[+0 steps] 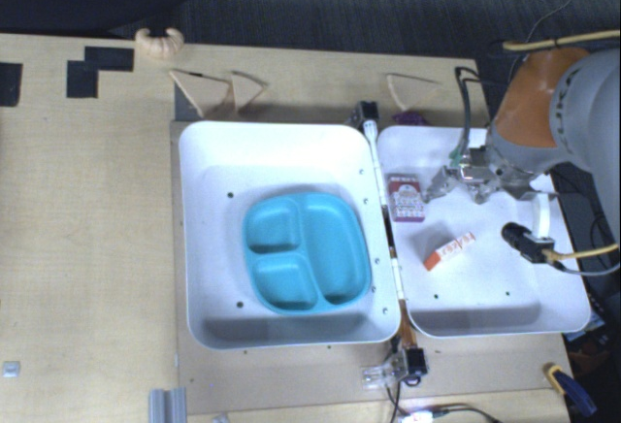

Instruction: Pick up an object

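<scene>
gripper (448,177) over right bin (505,309) (near red box (405,197))

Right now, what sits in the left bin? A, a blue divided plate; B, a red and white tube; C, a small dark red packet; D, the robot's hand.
A: the blue divided plate lies in the left bin, while the tube, the dark red packet and the hand are all over the right bin.
</scene>
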Controlling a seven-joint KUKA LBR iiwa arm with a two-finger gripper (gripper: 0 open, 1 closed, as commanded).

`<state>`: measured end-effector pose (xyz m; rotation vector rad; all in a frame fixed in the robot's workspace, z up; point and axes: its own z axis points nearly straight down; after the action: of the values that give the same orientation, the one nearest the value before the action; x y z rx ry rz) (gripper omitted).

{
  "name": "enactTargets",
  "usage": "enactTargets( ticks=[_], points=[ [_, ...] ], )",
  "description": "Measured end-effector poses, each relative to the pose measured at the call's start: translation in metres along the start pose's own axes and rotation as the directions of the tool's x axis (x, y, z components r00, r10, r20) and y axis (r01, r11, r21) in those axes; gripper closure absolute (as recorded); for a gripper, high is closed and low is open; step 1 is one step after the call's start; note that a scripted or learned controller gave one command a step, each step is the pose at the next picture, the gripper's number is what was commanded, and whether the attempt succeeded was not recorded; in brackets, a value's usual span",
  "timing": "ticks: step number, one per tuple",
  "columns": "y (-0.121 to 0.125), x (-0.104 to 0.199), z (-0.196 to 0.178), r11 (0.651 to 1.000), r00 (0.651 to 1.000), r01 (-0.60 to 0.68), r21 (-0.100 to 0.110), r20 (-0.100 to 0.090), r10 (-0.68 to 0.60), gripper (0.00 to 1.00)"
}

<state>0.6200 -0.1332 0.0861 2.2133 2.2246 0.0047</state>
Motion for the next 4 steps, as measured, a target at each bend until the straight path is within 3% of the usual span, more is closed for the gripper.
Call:
enactTargets(
  ticks=[1,2,3,4],
  points=[
    [-0.075,0.006,-0.002,1.000,1.000,-0.004,-0.002,0.001,0.004,0.00],
    [-0.072,0.006,-0.013,1.000,1.000,-0.003,-0.009,0.002,0.003,1.00],
    [-0.023,0.078,-0.100,1.000,1.000,0.000,0.000,-0.001,0.000,1.00],
    [0.008,0.037,-0.039,1.000,1.000,-0.003,0.003,0.001,0.003,1.00]
  ],
)
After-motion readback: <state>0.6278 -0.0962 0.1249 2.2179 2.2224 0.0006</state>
